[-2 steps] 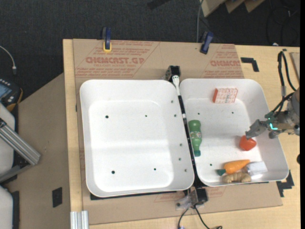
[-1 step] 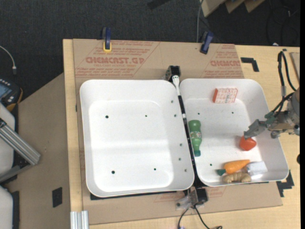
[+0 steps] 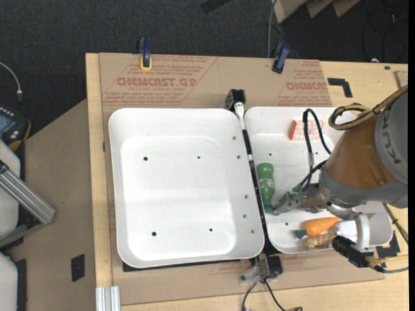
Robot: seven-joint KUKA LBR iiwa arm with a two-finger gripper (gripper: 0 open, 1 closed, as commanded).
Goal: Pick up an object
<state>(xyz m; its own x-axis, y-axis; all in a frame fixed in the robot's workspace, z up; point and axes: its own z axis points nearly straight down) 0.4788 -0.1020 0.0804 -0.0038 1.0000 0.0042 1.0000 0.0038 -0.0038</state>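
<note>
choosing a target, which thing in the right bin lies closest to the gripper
The green bottle, lying against the bin's left wall just left of the gripper. The orange object sits under the wrist; the red item lies far up.

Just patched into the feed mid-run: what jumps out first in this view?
The grey arm with its orange band fills the right side, reaching down into the right bin, its gripper low beside a green bottle near the bin's left wall. An orange carrot-like toy lies at that bin's near edge, and a red item near its far end. The left bin is a broad white expanse.
</note>
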